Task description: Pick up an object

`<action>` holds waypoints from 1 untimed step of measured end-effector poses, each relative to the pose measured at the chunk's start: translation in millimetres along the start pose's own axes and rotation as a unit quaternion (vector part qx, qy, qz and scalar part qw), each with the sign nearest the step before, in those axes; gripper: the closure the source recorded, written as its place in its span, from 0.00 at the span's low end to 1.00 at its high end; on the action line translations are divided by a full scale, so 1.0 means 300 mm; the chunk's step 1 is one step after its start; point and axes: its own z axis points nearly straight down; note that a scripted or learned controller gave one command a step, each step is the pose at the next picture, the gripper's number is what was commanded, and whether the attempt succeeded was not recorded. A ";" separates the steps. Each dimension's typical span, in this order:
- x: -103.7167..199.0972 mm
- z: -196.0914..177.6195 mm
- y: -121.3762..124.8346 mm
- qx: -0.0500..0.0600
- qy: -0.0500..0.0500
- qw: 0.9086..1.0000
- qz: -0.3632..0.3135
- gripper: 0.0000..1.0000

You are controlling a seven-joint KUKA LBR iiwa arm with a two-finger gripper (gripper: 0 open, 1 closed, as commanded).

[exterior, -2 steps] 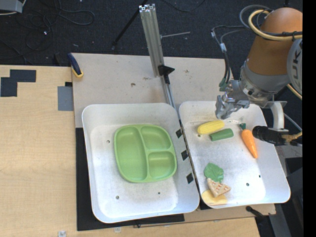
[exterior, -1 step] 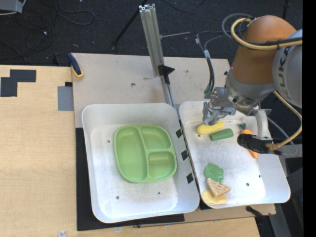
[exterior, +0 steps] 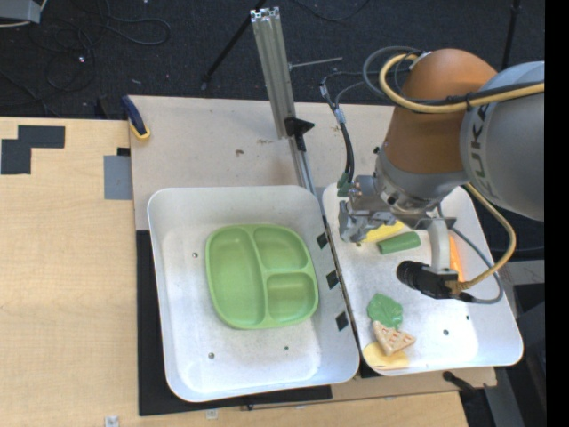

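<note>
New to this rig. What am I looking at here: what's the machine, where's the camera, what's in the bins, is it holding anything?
One fixed camera looks down at a slant on a bench with two shallow white bins. The grey arm with the orange band reaches in from the right; its hand is low in the right bin, over a yellow piece and a green block. Nearer the front lie a green leafy toy and a wedge-shaped toy. The left bin holds a green divided plate. Whether the hand grips anything cannot be told.
</note>
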 end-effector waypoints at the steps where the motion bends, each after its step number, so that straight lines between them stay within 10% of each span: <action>1: 0.160 0.055 -0.057 0.000 0.000 1.000 0.000 1.00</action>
